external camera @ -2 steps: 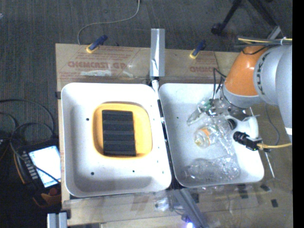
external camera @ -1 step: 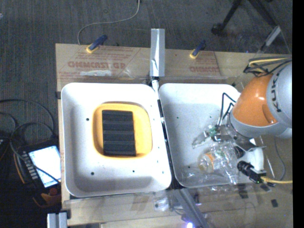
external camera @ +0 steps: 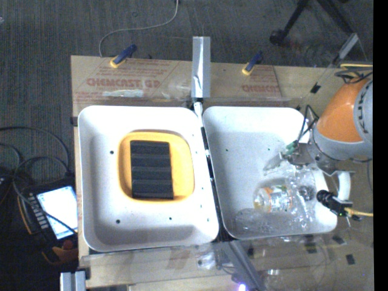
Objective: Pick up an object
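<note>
- The grey arm with the orange band (external camera: 347, 121) reaches in from the right, over the right shallow white bin (external camera: 242, 138).
- Its end effector (external camera: 297, 162) sits low in that bin's right half; I cannot tell how it is set.
- A crumpled clear plastic bottle with an orange-and-white label (external camera: 276, 197) lies just beside and below it, near the bin's front right corner.
- In the left shallow white bin (external camera: 97, 162) rests a yellow tray with a black ribbed block (external camera: 153, 168), well apart.
- Two blue-and-yellow clamps (external camera: 123, 56) grip the counter (external camera: 139, 83) at its far edge.
</note>
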### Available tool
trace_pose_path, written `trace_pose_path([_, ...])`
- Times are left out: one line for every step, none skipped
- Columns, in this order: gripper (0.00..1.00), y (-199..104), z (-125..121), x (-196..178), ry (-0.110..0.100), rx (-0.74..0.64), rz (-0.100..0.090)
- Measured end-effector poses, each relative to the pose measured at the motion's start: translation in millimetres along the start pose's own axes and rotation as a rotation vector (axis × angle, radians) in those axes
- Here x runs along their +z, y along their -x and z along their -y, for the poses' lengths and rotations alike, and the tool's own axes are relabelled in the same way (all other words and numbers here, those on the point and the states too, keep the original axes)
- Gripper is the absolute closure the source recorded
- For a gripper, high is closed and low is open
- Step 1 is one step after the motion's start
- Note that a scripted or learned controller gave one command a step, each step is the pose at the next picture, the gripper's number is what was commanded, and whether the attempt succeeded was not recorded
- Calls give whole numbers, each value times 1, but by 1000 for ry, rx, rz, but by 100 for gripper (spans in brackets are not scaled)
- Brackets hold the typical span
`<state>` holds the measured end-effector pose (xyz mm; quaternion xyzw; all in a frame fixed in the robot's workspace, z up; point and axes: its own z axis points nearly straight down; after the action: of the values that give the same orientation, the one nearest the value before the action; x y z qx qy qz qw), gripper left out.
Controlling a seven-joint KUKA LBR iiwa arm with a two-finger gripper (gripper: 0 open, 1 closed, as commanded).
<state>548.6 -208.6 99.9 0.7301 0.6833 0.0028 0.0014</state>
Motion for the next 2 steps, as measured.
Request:
trace_pose_path([0, 1, 39, 1, 31, -321, 8])
trace_pose_path([0, 13, 53, -3, 24, -387, 12])
